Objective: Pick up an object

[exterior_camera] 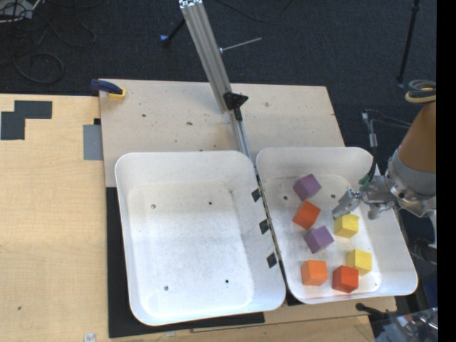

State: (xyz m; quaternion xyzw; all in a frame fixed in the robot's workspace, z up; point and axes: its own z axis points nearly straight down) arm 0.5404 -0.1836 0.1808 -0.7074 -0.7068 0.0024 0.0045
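Heads up, the main risk here is crowding. Your right bin has seven blocks packed fairly close, so if the jaws drop where they hang now, one finger could land on top of the yellow block instead of beside it and just shove it into the purple block next door. You'd get a push, not a grab. The other thing is the bin's right wall: the arm comes in over that side, so a low approach might clip the rim and shift the whole bin on the worktop.

As for the jaws, they look spread apart with nothing between them, though the metal bits are small and a bit glinty, so take that as my best read.

The nearest target is that yellow block, sitting just below the jaws in the view, close but I'd guess not touching. The orange block is off to their left, and another purple block sits further up. A second yellow block, a red one and another orange one are bunched at the near end, well apart from the jaws. The left bin isn't in play.
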